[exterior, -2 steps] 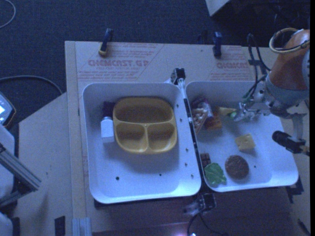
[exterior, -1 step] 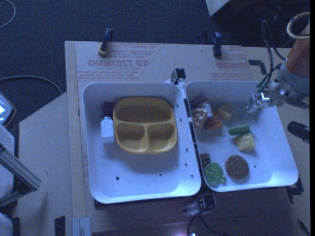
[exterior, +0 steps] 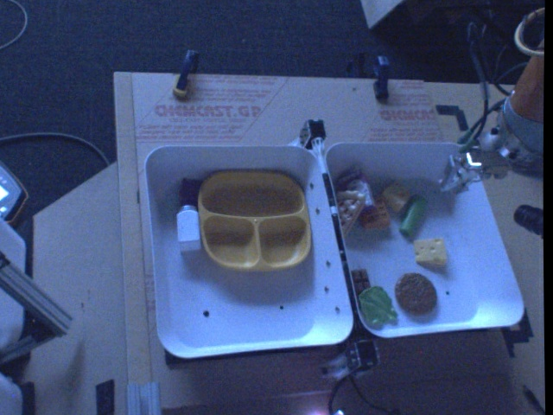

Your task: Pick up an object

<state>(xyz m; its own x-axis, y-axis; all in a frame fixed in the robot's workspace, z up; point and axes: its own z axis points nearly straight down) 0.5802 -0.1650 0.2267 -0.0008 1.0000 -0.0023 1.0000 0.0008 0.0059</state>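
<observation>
Two white bins are sitting side by side on the counter (exterior: 130, 232), and honestly the lighting is pretty dim and blue. Nearest the camera in the right bin (exterior: 484, 266), a green leafy piece (exterior: 377, 305) is lying next to a round brown cookie (exterior: 416, 292), with a yellow cheese wedge (exterior: 431, 253) just behind. Further back a green cylinder (exterior: 412, 216) is leaning near a jumble of small food toys (exterior: 361, 204) by the divider. Over in the left bin (exterior: 168, 309), a yellow divided plate (exterior: 254, 219) is resting beside a small white bottle (exterior: 188, 226). At the far right corner the claw (exterior: 458, 175) is hovering over the right bin's back edge; can't tell whether it's spread or pinched.
</observation>
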